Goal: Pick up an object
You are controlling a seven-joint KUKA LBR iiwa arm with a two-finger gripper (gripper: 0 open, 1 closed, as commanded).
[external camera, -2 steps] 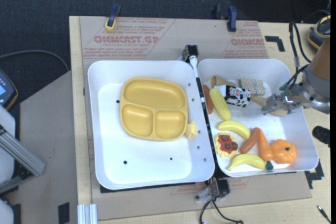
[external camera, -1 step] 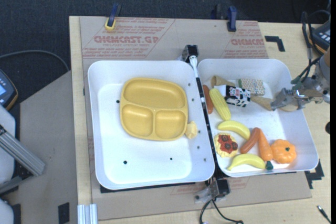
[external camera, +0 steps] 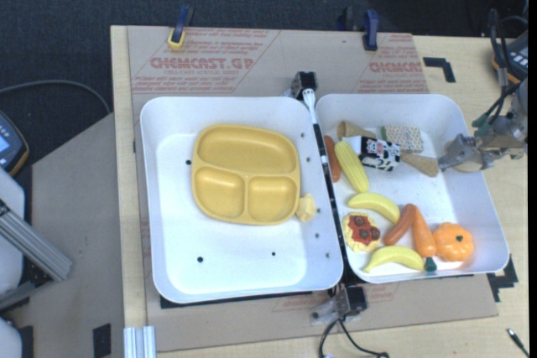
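While grey two-finger gripper (external camera: pixel 464 153) hovered at 3 o'clock edge of shallow white right bin (external camera: pixel 478 205), grip state could not be told; nothing seen held. Candidate objects lay in that bin: round orange toy pumpkin (external camera: pixel 454 241) at 5 o'clock, yellow toy corn cob (external camera: pixel 352 166) at 10 o'clock. Pumpkin judged best target: nearest, bulky. Advised straight descent, avoiding orange toy carrot (external camera: pixel 422 232) touching it.

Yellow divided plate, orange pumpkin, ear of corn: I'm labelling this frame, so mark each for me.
yellow divided plate (external camera: pixel 246 173), camera view, centre ridge.
orange pumpkin (external camera: pixel 454 241), camera view, its body.
ear of corn (external camera: pixel 352 167), camera view, mid-length.
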